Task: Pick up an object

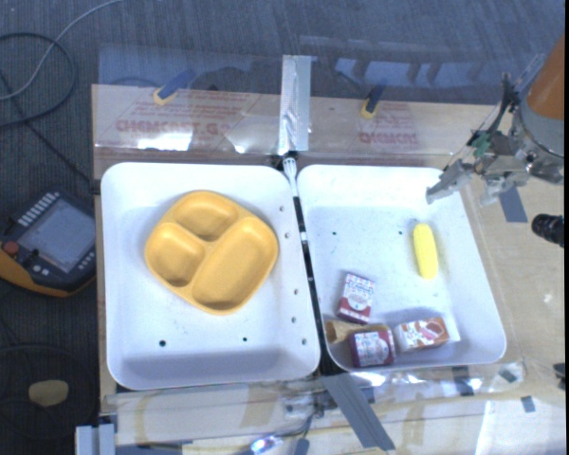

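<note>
Up at the right edge of the camera view, the gripper [460, 180] hangs over the far right corner of the right bin [398, 211], low beneath the arm's orange band [553, 88]. Nothing can be seen between its fingers, and whether they are spread or closed cannot be told from this slant.

Two white bins sit side by side on the tabletop [531, 292], their inner rims touching. The left bin [133, 282] carries one thing only — a yellow plate [211, 250] with three compartments, lying flat near the bin's middle.

The right bin holds four things. One yellow corn cob [424, 249] lies alone toward the right wall, lengthwise front to back, well apart from the rest and nearest the gripper. One small red-and-white carton [357, 297] sits near the bin's middle. At the near edge lie one dark red can [372, 346] on its side and, just beside it to the right, one red-and-white packet [424, 333]; the two look to be touching, though the join is hard to make out.

Off the tabletop, on the grey floor to the left, rests one control pendant [40, 245] with an orange rim, cables trailing around it.
</note>
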